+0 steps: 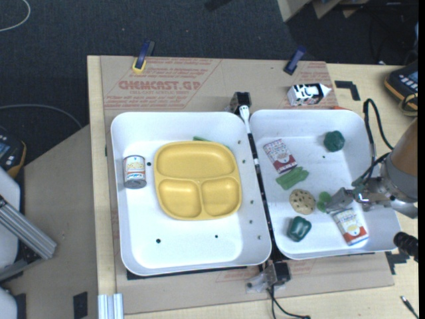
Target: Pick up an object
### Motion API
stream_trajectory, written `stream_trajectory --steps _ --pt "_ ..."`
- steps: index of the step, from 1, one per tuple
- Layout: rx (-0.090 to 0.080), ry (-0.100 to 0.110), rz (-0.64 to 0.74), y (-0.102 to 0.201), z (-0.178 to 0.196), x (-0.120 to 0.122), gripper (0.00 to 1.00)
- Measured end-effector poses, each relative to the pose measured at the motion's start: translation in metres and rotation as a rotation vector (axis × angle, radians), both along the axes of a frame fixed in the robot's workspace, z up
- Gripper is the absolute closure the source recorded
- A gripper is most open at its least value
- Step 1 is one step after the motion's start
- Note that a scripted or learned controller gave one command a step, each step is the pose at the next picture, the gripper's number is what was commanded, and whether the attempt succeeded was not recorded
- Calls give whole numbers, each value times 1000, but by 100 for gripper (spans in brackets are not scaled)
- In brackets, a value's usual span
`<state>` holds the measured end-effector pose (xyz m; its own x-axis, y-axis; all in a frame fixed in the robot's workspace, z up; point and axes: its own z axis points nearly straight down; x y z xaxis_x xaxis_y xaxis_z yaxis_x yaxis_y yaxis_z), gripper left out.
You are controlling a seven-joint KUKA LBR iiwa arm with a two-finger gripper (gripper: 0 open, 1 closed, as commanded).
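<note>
Hand (345,198) low in right bin (312,119), beside small green piece (325,200) and carton (350,226) (likely its target); grip state I cannot tell.

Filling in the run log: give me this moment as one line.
arm: in from right, over right bin | gripper: low, beside small green piece and red-and-white carton | left bin: yellow tray, can
</note>
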<state>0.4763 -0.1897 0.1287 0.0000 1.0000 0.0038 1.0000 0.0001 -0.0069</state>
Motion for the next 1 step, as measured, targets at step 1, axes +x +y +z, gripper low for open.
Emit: stream_trajectory --steps 1 --pt "-1 -2 -1 1 -47 -1 0"
